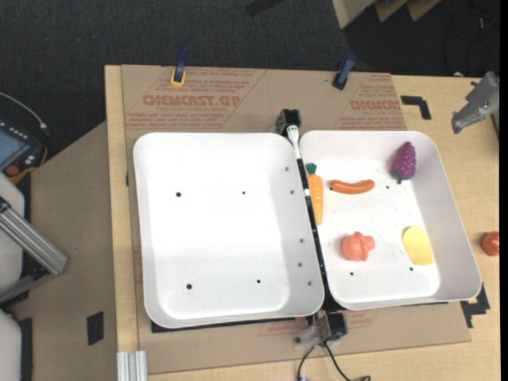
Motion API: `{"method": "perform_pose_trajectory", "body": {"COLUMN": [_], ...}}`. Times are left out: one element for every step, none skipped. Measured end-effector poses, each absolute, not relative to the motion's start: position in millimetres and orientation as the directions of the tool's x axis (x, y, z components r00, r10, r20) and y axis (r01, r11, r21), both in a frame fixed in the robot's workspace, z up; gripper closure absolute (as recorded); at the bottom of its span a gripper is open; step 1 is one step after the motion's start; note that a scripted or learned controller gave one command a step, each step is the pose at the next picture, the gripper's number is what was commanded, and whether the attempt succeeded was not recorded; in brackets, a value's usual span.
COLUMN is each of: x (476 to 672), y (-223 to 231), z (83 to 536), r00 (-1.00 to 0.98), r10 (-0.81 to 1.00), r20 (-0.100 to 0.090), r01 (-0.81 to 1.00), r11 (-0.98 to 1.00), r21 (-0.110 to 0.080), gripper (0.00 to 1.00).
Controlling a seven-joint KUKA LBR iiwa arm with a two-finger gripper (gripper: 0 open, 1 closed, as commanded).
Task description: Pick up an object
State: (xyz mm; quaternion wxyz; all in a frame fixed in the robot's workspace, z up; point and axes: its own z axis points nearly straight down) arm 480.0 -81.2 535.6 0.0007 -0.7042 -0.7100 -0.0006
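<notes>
Inside right bin [444, 213]: purple bumpy grape bunch [404, 160], near far corner.

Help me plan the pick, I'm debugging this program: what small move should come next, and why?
Probably swing the end effector left and forward over the right bin. It sits outside the bin's far right corner, while the purple grapes, the closest item, lie just inside that corner.

Lighting is even and fairly bright, from overhead. White bins [214, 228] near blown out, with a soft grey shadow band across the left bin's lower half. Dark floor is underexposed. Overall slightly soft, grainy; right edge blurs.
</notes>
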Motion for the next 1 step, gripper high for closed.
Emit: {"method": "perform_pose_trajectory", "body": {"x": [479.6], "y": [-19.1], "z": [532.1], "r00": [-0.007], "r10": [1.000], "r20": [0.001], "r01": [1.000], "r11": [0.007], "r21": [-0.001], "gripper": [0.00]}}
